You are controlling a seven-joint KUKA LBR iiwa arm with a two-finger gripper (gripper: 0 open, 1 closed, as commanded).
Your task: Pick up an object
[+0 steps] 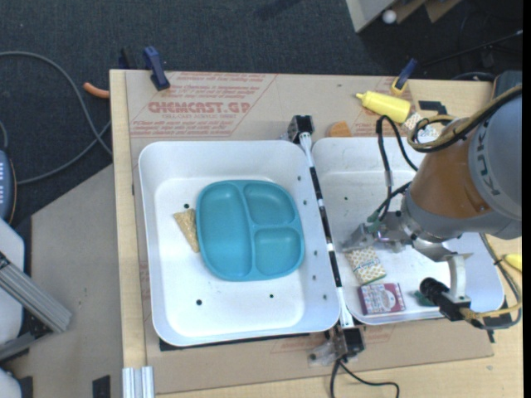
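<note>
Jaws on my gripper [365, 237], can't tell their state; patterned pouch [366, 264] just below looks soft, light — I'd pinch mid-body.

Yellow clamp [384, 104] and blue clamp [155, 67] on bench [124, 222] rear edge.

The brown, print-marked cardboard-covered tabletop [207, 106] bears two shallow white plastic bins side by side, the left bin [158, 247] and the right bin [348, 160]; a yellow tool [383, 104] lies near its far right corner.
</note>
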